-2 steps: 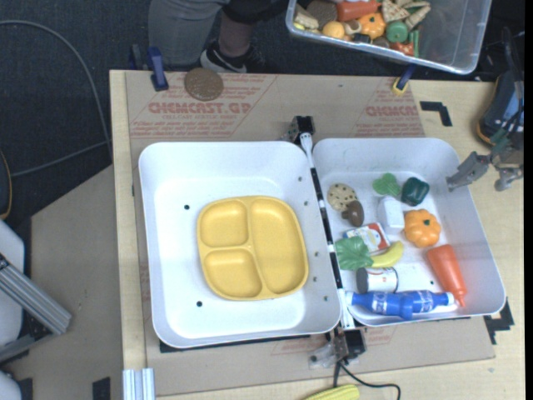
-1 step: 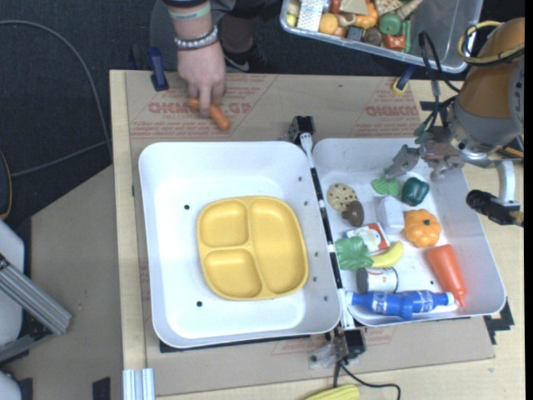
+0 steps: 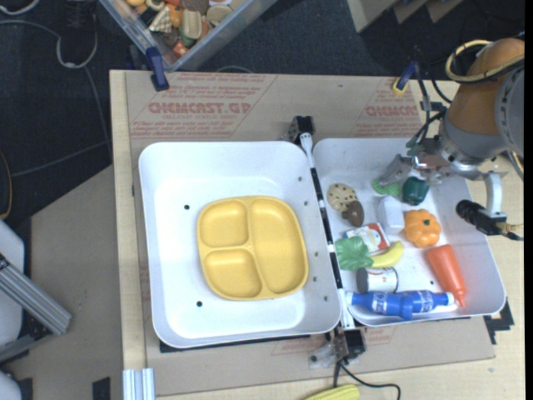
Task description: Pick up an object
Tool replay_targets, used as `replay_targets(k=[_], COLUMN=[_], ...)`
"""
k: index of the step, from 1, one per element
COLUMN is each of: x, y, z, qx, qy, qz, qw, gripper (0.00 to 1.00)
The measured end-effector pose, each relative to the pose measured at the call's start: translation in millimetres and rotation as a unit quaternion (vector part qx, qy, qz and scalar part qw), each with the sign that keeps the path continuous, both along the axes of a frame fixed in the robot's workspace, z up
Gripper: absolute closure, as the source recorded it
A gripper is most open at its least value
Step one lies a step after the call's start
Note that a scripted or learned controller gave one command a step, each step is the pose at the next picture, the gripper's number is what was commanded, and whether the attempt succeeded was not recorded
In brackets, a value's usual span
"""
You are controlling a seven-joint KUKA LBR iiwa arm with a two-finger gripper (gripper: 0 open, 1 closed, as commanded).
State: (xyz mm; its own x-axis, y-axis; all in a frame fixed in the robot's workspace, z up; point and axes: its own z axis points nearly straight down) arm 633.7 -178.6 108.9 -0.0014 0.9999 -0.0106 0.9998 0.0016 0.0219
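The right bin (image 3: 491, 294) holds several small items. My gripper (image 3: 405, 175) hangs low over its far side, right above a dark green round object (image 3: 415, 192) with a pale green piece (image 3: 385, 187) beside it. It looks to be touching the green object, but a grasp is not visible. Nearby lie a cookie (image 3: 341, 195), a brown lump (image 3: 354, 214), a white box (image 3: 389, 215) and an orange pumpkin-like toy (image 3: 421, 227). Nearer the front are a carrot-coloured piece (image 3: 446, 273), a banana (image 3: 386, 256), a green packet (image 3: 354, 250) and a blue bottle (image 3: 404, 303).
The left bin (image 3: 166, 182) holds a yellow divided plate (image 3: 250, 247). A black clamp (image 3: 301, 127) sits where the bins meet at the back. A clear tub of toy food (image 3: 179, 7) stands beyond the bench. The arm's body (image 3: 483, 107) looms over the right bin's far right corner.
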Motion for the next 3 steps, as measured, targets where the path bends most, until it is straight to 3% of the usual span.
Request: replay_targets(k=[1,2,3], x=[-29.9,16.8,3.4], y=[-19.6,61.5,34.6], z=[-24.1,-2.5,-24.5], qx=[0.0048,0.0061,0.0052], qy=[0.011,0.009,0.012], qz=[-0.001,0.001,-0.001], qw=[0.9999,0.9999,0.9999], gripper=[0.00,0.00,0.00])
